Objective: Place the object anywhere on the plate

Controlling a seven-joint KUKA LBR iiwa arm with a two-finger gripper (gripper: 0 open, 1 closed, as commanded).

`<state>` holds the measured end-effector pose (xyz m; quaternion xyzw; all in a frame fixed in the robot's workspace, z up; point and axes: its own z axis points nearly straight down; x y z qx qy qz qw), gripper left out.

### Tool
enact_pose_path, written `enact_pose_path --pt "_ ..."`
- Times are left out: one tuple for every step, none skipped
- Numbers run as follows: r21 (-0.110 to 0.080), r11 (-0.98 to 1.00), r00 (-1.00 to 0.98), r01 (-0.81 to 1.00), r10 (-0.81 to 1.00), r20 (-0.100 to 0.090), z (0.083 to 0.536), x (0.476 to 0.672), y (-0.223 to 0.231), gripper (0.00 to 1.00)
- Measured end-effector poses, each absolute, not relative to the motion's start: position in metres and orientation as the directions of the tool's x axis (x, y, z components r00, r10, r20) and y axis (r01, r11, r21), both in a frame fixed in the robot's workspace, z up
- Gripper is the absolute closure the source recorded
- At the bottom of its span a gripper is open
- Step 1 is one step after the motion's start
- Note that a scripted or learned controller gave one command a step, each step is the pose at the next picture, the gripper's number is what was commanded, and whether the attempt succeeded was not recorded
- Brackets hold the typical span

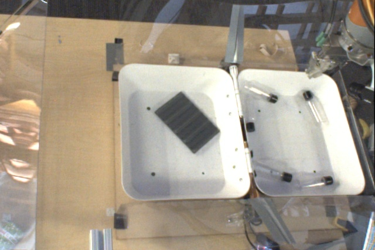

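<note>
A dark grey ribbed plate point(187, 122) lies flat and turned at an angle in the left white bin point(135, 184). Several clear tubes with black caps lie in the right bin point(293, 137): one near its far left point(262, 93), one near its far right point(314, 106), and two by its near edge point(276, 173) point(316, 182). A small black piece point(250, 126) rests by the right bin's left wall. My gripper point(320, 65) hangs at the right bin's far right corner, apart from every tube, under the orange-banded wrist point(358, 12).
Both bins sit side by side on a wooden bench point(70, 126), joined at a metal divider point(234, 44). Small black clamps point(119, 44) point(120, 220) stand off the left bin's corners. Transparent panels rise on the left and at the front.
</note>
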<state>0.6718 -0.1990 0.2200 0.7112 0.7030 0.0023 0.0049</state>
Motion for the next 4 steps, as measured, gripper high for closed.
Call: enact_pose_path --pt "0.006 0.046 -0.046 0.999 0.999 -0.002 0.241 0.671 -0.202 1.0" --pt "0.007 -0.032 0.032 0.999 0.999 0.0 0.218 0.573 -0.105 1.0" --pt "0.001 -0.073 0.073 0.997 0.997 0.0 0.134 0.639 -0.153 1.0" --pt "0.017 -0.035 0.035 0.999 0.999 -0.003 0.093 0.653 -0.202 1.0"
